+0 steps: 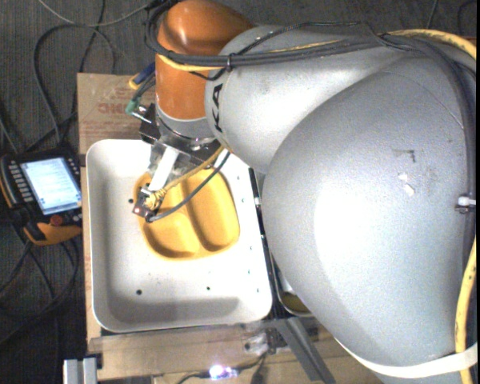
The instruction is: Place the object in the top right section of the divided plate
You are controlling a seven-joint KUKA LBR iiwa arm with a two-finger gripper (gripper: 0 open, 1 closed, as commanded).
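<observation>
Pincer over divided plate in left bin; object not identified.

The pincer (148, 201) hangs at the upper left edge of the yellow divided plate (204, 222) lying in the white bin (112, 294). Whether it is open, closed or gripping cannot be told. Judged: any object here is small and light; grip across its narrow middle.

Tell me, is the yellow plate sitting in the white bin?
Yes, the yellow plate lies inside the white bin, with white bin floor showing around it on the left and below.
</observation>
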